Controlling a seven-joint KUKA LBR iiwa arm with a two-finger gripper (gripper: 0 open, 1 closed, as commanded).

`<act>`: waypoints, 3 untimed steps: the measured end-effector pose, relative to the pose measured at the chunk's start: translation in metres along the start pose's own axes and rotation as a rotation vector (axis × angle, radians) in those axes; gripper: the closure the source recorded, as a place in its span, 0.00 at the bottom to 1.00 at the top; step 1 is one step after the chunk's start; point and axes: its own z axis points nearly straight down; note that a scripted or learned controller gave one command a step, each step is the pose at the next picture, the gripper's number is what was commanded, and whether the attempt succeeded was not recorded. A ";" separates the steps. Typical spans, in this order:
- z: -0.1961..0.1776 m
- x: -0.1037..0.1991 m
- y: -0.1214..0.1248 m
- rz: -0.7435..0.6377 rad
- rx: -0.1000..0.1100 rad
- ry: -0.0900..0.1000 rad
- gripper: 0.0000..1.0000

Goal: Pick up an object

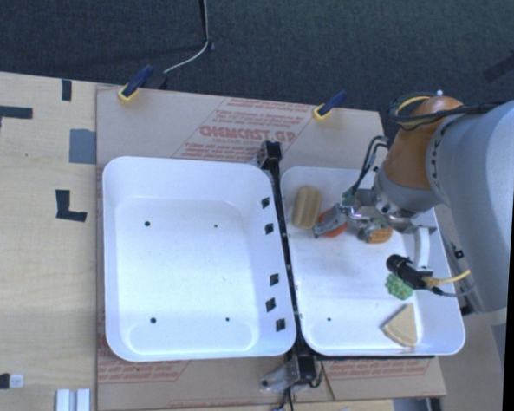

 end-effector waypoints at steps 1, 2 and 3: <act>0.000 -0.054 0.041 -0.001 0.011 0.028 0.00; -0.011 -0.061 0.039 -0.002 0.001 -0.001 1.00; 0.001 -0.001 0.045 -0.003 0.004 0.002 1.00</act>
